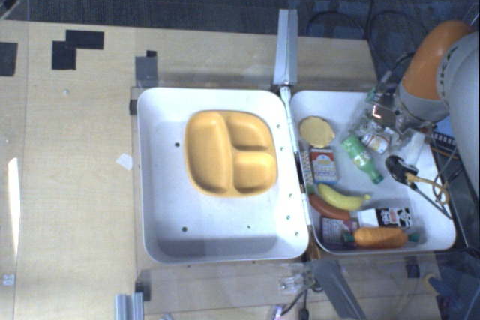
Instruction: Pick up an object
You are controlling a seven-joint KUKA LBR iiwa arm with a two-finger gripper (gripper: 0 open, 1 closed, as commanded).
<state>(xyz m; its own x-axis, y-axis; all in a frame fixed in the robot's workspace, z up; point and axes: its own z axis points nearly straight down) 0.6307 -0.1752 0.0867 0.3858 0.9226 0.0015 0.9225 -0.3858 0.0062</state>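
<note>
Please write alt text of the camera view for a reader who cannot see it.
The arm's end effector hovers over the right bin, beside a green bottle, banana and carrot. The left bin holds a yellow divided tray.

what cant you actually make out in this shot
1. Pincer, camera view: small and blurred against the wrist hardware, so open, shut or holding something cannot be read.
2. Hot dog: its middle is covered by the banana.
3. Dark item under the carrot: mostly hidden by the carrot, kind unclear.
4. Print on the small carton: too small to read.
5. Arm: cut off by the right edge.
</note>
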